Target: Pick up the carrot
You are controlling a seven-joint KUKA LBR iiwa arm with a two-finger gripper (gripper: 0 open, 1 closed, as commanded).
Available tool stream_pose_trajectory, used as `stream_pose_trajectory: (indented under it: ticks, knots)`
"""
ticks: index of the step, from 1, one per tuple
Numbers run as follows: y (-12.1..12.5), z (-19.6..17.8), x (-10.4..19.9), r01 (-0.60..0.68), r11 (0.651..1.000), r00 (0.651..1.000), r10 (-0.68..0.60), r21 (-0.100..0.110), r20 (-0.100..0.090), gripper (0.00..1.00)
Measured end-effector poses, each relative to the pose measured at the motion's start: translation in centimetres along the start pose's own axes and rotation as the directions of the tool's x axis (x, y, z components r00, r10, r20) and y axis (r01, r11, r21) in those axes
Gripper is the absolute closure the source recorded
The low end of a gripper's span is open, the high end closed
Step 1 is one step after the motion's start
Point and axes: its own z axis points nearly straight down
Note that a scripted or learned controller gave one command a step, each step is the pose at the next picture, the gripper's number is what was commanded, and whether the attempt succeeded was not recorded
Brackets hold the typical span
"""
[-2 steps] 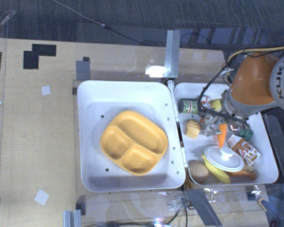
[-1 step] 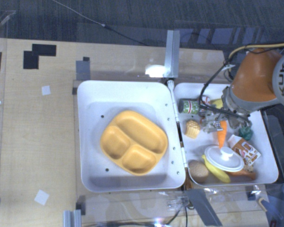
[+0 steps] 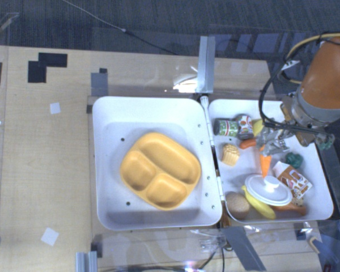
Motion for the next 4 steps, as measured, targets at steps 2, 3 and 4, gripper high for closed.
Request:
stream_pose_trajectory:
  ticks: [2, 3, 4]
  knots:
    - [2.3, 11.8, 4.1, 0.182, 0.983, 0.983, -0.182, -0.005, -0.004, 0.00]
    - [1.3, 9.0, -2.8, -0.049, 0.999, 0.999, 0.049, -0.004, -0.005, 0.00]
    - [1.9, 12.0, -4.1, -0.242, 0.970, 0.970, 0.242, 0.000, 0.005, 0.00]
